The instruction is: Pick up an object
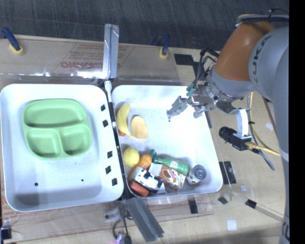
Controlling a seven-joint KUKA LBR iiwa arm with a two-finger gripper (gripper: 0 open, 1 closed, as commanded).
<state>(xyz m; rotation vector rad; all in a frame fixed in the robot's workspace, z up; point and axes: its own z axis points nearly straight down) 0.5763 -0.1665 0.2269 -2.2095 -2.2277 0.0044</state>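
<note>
Gripper (175,110) hangs over the right bin (214,136), in its far half toward the right wall, above bare white floor. Cannot tell if it is wide or narrow from this angle. Arm (244,50) comes in from the bench's right edge, with the orange band above the wrist.

Pickable things are all in the right bin, apart from the gripper:
- banana (123,118) along the left wall, about midway down, roughly upright in view
- yellow-orange wedge (139,127) just beside the banana on its right, touching or nearly so
- lemon (131,157) against the left wall, nearer than the banana
- small orange piece (145,162) touching the lemon's right side
- green bottle (172,164) lying on its side, running from the orange piece toward the near right corner
- carton (170,177) with a red-brown print under the bottle, against the near wall
- can (198,174) in the near right corner, top up, just right of the carton
- black-and-white pack (145,178) in the near left corner, wedged between the lemon and the carton, with a red thing (137,188) partly hidden beneath it

The near-edge pile is crowded and the items overlap.

Left bin (10,136) holds a green divided tray (56,127), flat in the far half. A blue clamp (12,40) sits at the bench's far left corner.
</note>
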